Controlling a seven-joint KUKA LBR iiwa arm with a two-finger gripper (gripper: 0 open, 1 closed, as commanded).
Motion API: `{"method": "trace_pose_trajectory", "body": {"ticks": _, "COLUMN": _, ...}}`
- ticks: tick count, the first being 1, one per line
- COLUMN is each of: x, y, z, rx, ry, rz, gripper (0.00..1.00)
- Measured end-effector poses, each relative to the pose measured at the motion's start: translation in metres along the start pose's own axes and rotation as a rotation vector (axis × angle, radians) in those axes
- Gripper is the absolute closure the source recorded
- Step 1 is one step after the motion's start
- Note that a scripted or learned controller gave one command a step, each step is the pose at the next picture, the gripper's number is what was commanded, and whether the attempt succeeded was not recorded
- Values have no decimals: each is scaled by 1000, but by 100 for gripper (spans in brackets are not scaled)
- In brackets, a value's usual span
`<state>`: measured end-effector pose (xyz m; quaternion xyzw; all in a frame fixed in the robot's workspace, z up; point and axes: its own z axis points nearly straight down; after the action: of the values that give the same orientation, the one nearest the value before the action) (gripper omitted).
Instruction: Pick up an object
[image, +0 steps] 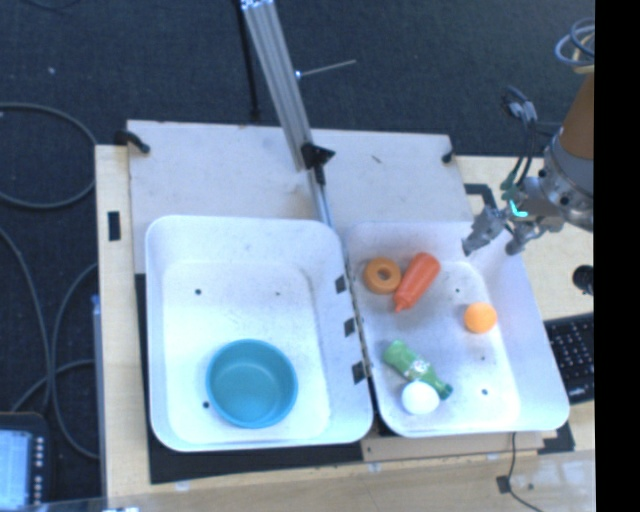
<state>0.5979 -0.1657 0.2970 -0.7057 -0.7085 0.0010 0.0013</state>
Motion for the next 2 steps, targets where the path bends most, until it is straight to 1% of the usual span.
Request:
{"method": "trace_pose_trajectory", "body": {"ticks": 1, "x": 0, "y": 1, "z": -3, "rx": -5, "ry": -1, "rz": 0, "gripper": 0}}
{"method": "trace_pose_trajectory", "body": {"ticks": 2, "x": -3, "y": 7, "z": 43, "rx": 2, "ry": -3, "rz": 4, "gripper": 0}}
